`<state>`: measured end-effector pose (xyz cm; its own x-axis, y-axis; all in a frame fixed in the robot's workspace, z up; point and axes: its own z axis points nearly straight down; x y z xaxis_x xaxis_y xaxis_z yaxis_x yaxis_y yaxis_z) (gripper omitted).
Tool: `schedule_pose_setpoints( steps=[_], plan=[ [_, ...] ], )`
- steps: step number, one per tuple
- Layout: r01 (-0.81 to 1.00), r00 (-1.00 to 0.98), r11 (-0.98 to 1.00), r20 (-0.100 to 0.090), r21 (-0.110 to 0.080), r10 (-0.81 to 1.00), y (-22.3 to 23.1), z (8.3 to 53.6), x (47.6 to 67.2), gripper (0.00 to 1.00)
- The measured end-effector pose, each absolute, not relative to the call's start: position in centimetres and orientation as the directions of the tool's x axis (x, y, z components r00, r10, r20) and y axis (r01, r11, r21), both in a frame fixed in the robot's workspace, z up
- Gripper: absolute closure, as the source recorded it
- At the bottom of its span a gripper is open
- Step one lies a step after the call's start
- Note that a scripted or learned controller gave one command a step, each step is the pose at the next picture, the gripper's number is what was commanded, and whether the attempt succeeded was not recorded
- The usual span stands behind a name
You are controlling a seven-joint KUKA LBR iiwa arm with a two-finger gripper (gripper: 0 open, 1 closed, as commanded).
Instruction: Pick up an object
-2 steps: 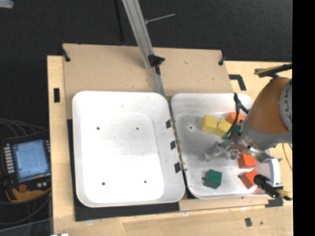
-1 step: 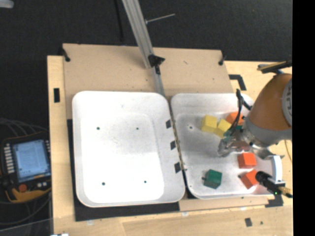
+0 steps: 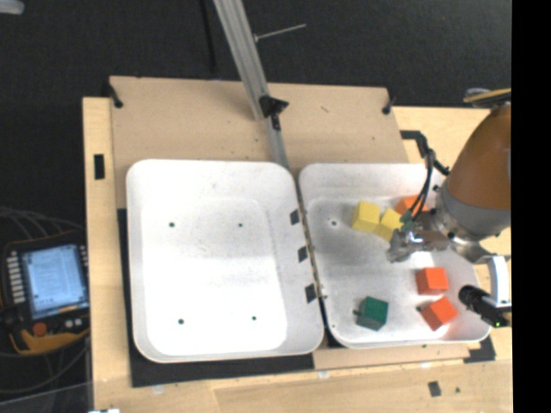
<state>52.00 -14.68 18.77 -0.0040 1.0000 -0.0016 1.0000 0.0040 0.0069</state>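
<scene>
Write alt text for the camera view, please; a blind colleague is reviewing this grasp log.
A grey robot arm reaches from the right into the right white bin, its gripper low beside two yellow blocks. Two orange blocks and a green block lie nearer the front; the left white bin sits alongside.

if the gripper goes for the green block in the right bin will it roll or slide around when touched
The green block looks boxy with flat faces, so it probably won't roll. It seems small and likely light, so a nudge could skid it across the smooth white bin. It sits apart from the other blocks, near the bin's front wall, so a push could pin it there.
</scene>
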Motion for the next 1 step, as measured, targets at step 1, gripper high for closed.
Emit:
schedule_pose_setpoints(
  steps=[1],
  plan=[
    [1.0,-0.005,0.005,-0.002,0.008,1.0,-13.97,23.73,51.72,1.0]
  ],
)
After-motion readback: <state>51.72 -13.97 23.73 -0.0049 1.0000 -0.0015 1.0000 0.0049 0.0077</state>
